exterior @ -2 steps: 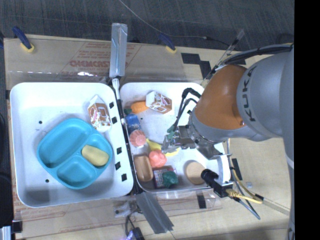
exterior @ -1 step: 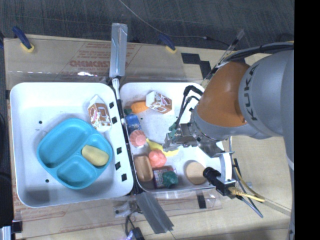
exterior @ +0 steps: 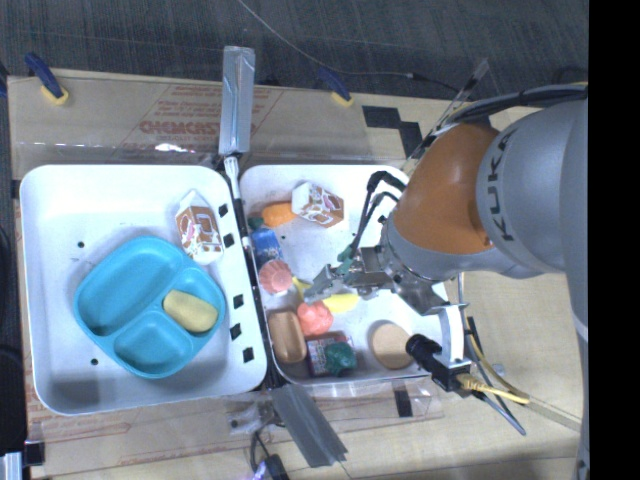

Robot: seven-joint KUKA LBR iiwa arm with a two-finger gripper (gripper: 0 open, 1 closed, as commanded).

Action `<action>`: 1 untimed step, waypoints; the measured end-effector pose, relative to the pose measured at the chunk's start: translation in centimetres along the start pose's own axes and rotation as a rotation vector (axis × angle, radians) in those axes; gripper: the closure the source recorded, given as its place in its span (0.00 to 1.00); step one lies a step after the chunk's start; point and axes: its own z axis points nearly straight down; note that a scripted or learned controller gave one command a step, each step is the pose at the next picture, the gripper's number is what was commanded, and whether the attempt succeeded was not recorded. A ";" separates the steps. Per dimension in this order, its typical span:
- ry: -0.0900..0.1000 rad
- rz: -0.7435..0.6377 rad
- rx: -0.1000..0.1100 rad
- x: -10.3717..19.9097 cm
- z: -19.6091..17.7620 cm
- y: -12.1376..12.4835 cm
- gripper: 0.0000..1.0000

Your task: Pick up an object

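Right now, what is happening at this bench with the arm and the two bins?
A grey and orange robot arm reaches in from the right over the right bin, which is crowded with small toy food items. Its gripper hangs low among them, near a yellow piece and a pink one; whether it grips anything cannot be told. The left bin holds a blue divided plate with a yellow item on it.

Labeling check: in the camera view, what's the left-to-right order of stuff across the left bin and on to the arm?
Left bin → blue divided plate → yellow potato-like item on the plate → small carton → right bin's pile of toy foods → gripper → orange-banded arm.
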 end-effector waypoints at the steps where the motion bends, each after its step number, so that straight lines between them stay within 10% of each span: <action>1: 0.002 -0.112 0.002 -0.5 10.0 -0.2 0.00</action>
